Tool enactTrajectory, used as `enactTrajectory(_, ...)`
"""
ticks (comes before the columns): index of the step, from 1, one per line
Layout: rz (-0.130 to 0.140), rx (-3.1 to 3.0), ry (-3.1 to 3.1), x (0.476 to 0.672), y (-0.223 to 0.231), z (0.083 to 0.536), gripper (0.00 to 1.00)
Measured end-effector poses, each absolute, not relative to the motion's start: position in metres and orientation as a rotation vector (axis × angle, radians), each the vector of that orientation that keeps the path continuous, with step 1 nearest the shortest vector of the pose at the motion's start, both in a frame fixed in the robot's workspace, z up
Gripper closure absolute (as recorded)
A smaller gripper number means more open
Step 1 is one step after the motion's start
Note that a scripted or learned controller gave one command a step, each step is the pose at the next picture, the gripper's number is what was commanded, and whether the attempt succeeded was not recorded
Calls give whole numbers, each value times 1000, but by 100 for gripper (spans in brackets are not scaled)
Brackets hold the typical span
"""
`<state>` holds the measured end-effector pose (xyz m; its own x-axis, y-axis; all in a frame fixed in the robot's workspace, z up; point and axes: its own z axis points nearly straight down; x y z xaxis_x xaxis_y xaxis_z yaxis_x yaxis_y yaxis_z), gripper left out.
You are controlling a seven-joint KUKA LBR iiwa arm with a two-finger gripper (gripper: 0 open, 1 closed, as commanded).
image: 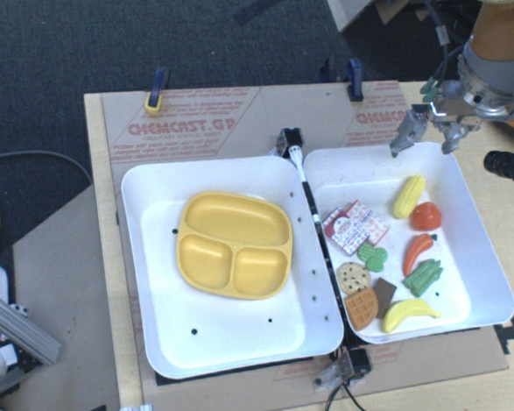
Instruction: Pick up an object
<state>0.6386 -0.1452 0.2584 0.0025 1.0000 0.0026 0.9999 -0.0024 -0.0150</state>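
Two white bins are seen side by side on the bench. The left bin (148, 278) holds a yellow divided tray (234, 244), lying flat near the bin's middle.

The right bin (480, 228) holds a cluster of toy foods. A corn cob (408, 196) is lying toward the far right part, with a tomato (425, 216) just beside it on the near side. Below the tomato an orange-red carrot (417, 251) is tilted, and a green pod (423, 276) lies just beside it. A banana (409, 313) is found at the near edge. A red-and-white packet (355, 227) is placed near the bin's left wall. Nearer than it are a small green piece (373, 257), a cookie (353, 278), a waffle (362, 308) and a brown chocolate piece (384, 293), the last three touching or nearly so.

The arm is seen entering from the upper right. The gripper (428, 140) is positioned above the far rim of the right bin, well apart from every object. Its two fingers are spread, with nothing between them; the hand is recorded as released. The nearest object is the corn cob, which lies below the gripper in the view.

No object has been lifted; all are resting on the bin floor.

Two clamps, one yellow (155, 97) and one blue (353, 77), are fixed at the far edge of the board.
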Motion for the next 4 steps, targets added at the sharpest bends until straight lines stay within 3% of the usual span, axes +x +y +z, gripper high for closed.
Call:
enactTrajectory(1, 1, -2221, -2221, 641, -145, 267, 0)
enactTrajectory(4, 3, -2219, -2218, 636, -144, 94, 0)
